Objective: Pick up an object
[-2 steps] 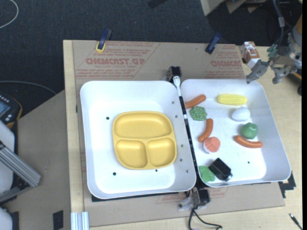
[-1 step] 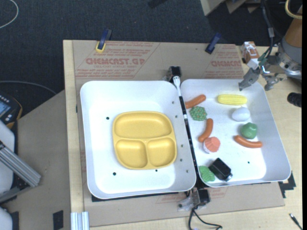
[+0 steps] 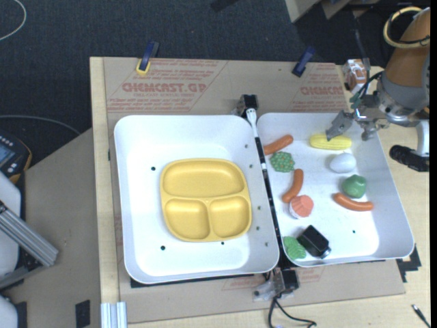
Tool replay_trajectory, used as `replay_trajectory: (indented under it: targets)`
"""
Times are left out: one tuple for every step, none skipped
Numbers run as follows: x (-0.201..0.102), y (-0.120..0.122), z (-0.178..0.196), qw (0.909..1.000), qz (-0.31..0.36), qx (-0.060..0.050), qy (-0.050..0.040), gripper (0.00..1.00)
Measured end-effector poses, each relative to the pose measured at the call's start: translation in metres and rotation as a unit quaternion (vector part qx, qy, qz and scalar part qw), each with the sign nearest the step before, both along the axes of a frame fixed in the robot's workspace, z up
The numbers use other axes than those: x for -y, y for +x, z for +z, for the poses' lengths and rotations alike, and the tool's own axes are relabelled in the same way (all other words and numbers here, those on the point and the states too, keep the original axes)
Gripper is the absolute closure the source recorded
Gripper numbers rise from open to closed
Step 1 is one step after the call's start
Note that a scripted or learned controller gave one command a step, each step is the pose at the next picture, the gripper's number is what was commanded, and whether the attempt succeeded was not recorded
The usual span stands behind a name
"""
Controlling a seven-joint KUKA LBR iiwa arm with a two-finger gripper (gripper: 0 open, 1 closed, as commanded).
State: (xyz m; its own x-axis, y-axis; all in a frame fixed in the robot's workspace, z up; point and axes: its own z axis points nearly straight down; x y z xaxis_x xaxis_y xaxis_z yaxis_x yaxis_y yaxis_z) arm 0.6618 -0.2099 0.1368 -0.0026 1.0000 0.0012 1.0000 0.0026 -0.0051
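hovering at the right bin's (image 3: pixel 382 176) far edge, the pincer (image 3: pixel 349 127) hangs released above the yellow corn (image 3: pixel 330 142), nothing between its 2 fingers. bare floor lies near the front right corner. the left bin (image 3: pixel 136 183) holds 1 yellow tray (image 3: pixel 205 198).

Glossy yellow plastic tray (image 3: pixel 203 198) in smooth white plastic bin (image 3: pixel 136 156); matt brown cardboard sheet (image 3: pixel 177 84) beneath; metallic gripper (image 3: pixel 355 120).

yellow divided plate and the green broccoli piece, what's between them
In the camera view, bare white bin floor, then the two bins' adjoining rims, separate the yellow divided plastic plate from the green broccoli piece.
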Motion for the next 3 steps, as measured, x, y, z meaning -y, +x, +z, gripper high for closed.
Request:
replay_trajectory:
  targets:
    - [-0.001, 0.000, -0.048, 1.0000, 0.000, -0.003, 0.0019, 0.00]
    - [0.001, -0.004, -0.043, 1.0000, 0.001, -0.009, 0.0002, 1.00]
    - [0.005, 0.004, 0.005, 1.0000, 0.000, 0.004, -0.0019, 1.00]
